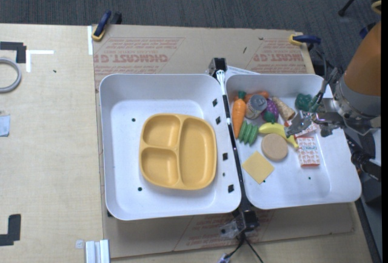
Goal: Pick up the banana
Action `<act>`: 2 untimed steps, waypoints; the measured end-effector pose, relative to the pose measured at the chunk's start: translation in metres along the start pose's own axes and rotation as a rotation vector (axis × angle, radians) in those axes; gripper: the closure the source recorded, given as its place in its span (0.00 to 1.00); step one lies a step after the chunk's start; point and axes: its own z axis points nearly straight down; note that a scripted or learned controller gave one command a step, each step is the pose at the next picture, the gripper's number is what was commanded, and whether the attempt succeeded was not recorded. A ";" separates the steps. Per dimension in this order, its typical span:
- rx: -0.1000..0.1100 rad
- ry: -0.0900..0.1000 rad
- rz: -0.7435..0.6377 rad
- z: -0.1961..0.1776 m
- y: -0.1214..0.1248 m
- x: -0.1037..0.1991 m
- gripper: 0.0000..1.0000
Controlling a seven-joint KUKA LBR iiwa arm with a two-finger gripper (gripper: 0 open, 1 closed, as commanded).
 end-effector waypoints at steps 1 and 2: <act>0.001 0.000 0.093 0.097 0.057 0.039 0.00; -0.013 -0.009 -0.291 0.116 0.058 0.036 0.00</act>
